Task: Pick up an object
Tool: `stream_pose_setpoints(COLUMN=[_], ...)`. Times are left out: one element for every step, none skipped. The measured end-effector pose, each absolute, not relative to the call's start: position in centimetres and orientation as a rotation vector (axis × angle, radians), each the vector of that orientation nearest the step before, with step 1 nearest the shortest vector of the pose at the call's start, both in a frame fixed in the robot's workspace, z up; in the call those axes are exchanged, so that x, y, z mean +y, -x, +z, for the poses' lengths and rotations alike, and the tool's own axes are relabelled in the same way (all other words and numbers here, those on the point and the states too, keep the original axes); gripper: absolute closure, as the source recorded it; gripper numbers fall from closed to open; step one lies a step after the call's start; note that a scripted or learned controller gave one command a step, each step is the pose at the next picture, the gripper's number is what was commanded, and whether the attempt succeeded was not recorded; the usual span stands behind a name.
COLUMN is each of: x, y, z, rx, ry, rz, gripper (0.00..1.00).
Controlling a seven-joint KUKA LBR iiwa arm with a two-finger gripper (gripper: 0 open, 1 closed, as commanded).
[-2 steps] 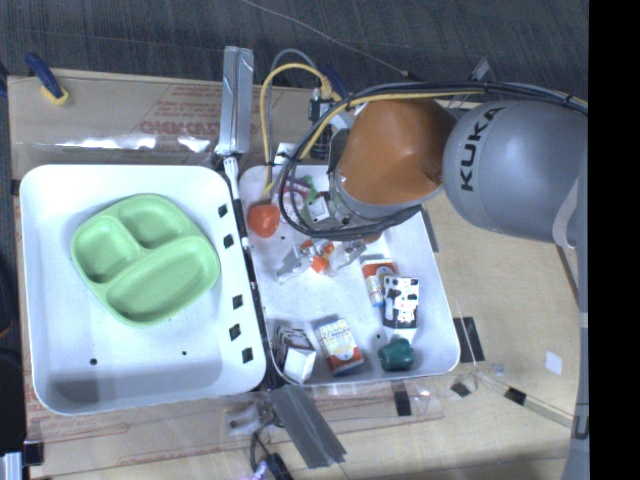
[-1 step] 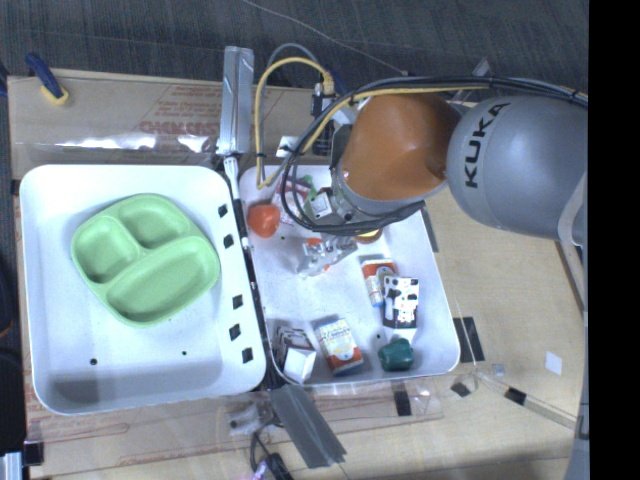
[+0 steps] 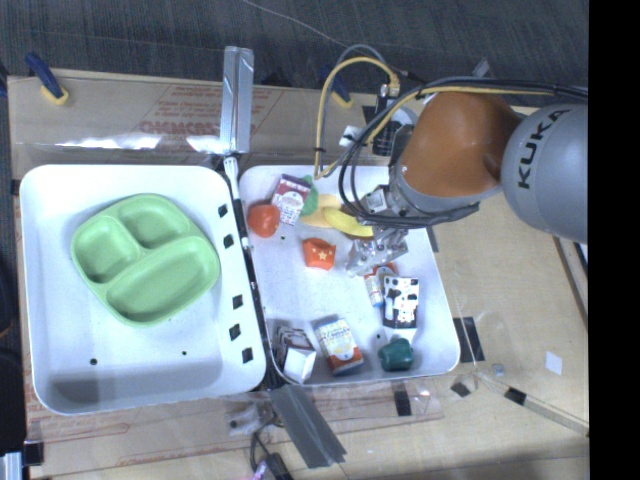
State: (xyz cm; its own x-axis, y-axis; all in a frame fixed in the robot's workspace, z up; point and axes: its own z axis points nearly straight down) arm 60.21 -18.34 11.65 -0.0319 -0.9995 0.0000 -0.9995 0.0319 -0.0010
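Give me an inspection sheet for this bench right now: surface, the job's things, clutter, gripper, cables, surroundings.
Surface: two white bins side by side; left bin, right bin.
Job's things: in the right bin, a tomato, banana, red block, purple carton, cow-print carton, small bottle, green toy, juice box, cup.
Clutter: green divided plate in the left bin.
Gripper: gripper low over the right bin, near the small bottle; finger state unclear.
Cables: yellow and black cables loop at the wrist.
Surroundings: blue clamp, dark carpet.

Crowded around the claw (image 3: pixel 375 258).
Banana (image 3: pixel 340 220) just left, small bottle (image 3: pixel 374 286) below; bare floor (image 3: pixel 300 298) further lower-left.
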Motion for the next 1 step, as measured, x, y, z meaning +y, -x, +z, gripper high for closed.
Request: stream_pose_setpoints(x=[-20.08], y=[-58.82], z=[12.1], rx=[1.615], ry=[2.691], rz=[0.001], gripper=[1.0])
